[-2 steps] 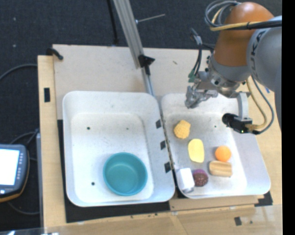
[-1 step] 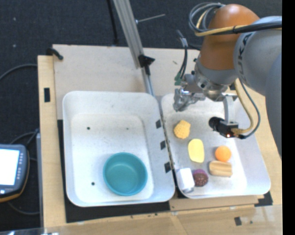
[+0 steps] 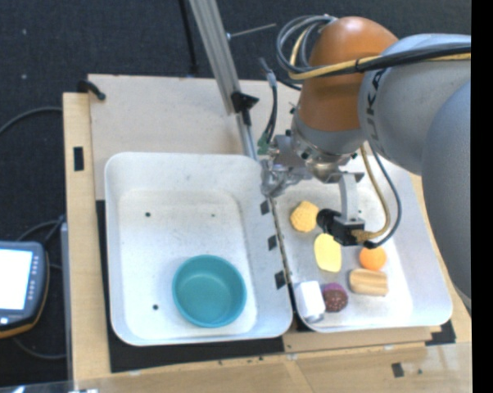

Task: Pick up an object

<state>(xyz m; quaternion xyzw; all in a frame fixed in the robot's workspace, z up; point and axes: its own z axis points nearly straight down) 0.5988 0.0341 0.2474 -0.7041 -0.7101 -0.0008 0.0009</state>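
Bench with two white bins: your teal bowl (image 3: 210, 291) sits in the left bin (image 3: 132, 178); yellow pieces (image 3: 328, 253), orange ball (image 3: 373, 258) in the right bin (image 3: 422, 301). Gripper (image 3: 273, 178) over the divider, grip state unreadable.

Dark speckled carpet (image 3: 83, 31) all around a tan wooden bench (image 3: 148, 113). A metal rail (image 3: 218, 51) slants up from it, black cables (image 3: 21, 129) trail left, small lit screen (image 3: 9, 285) at the edge.

The big grey arm (image 3: 410, 97) reaches over the right bin (image 3: 418, 301). Under it sit a yellow ball (image 3: 305, 216), a yellow block (image 3: 328, 254), an orange ball (image 3: 373, 258) and a tan block (image 3: 368, 282). A blue bowl (image 3: 210, 291) sits in the left bin (image 3: 148, 195).
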